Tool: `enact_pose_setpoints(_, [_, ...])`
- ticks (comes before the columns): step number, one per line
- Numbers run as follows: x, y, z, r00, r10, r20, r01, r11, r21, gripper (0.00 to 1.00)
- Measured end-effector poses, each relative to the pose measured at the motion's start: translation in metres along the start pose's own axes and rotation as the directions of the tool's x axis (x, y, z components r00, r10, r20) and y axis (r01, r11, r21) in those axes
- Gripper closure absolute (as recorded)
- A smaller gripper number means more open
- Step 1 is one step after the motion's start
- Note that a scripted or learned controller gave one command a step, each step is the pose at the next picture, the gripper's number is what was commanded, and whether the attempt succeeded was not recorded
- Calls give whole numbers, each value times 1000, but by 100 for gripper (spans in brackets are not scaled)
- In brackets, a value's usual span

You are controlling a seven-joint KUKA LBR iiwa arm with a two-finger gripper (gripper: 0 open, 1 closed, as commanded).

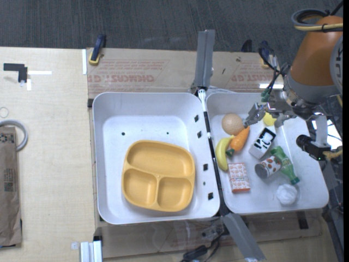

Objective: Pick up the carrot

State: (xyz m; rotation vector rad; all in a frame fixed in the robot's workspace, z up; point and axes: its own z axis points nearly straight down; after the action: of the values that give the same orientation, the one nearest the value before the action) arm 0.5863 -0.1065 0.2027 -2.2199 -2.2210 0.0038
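The carrot (239,140) is orange with a green stub at its lower end. It lies slanted in the right bin (311,201), near that bin's left wall, between a beige ball (232,123) and a banana (222,153), and it touches the banana's top. My gripper (266,115) hangs over the back of the right bin, up and to the right of the carrot and apart from it. Its fingers look open, and a small yellow thing (269,119) lies under them.
The right bin also holds a white and black box (263,141), a tin can (267,168), a green bottle (286,165), a red and white packet (238,177) and a white crumpled ball (286,194). A yellow divided plate (158,175) lies in the left bin (109,146).
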Motion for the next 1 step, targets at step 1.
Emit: enact_pose_setpoints(1, [-6,3,66,953,304,-1,-304,953,2,0])
